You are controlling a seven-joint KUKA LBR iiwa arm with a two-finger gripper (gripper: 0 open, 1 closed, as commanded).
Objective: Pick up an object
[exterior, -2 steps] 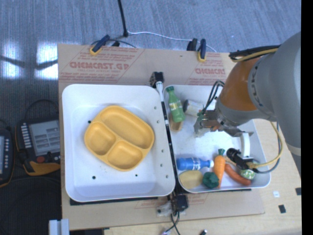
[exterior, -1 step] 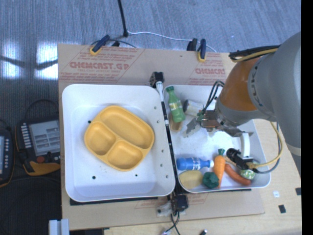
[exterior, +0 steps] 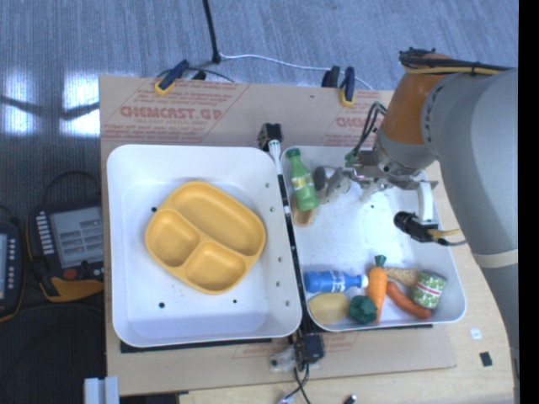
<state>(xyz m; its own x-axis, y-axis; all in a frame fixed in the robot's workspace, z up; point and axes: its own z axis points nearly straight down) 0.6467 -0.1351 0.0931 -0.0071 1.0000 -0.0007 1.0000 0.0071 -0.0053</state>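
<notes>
Nearest the camera, at left: left white bin (exterior: 126,310) on the tabletop (exterior: 168,112), holding a yellow three-compartment plate (exterior: 205,236). Right white bin (exterior: 450,310) alongside. Green bottle (exterior: 301,183) against its left wall, toward the far end. Along its near edge: blue bottle (exterior: 334,281), pale yellow fruit (exterior: 329,308), dark green vegetable (exterior: 363,310), carrot (exterior: 378,283), red pepper (exterior: 408,303), green-labelled can (exterior: 428,289). Tool (exterior: 331,180) low over the far part of the right bin, just right of the green bottle; finger state: cannot tell.
</notes>
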